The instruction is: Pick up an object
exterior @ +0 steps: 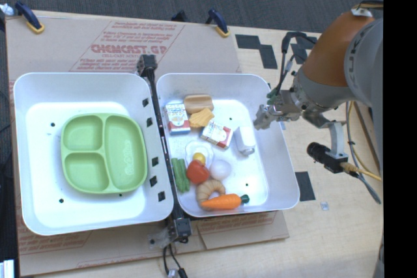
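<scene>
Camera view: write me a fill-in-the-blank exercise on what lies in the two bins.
1. The green divided plate lies in the ____ bin.
2. The toy carrot lies at the right bin's ____ edge.
3. The plate has ____ compartments.
4. The gripper hovers over the right bin's ____ rim.

Missing words: left; near; three; right
</scene>
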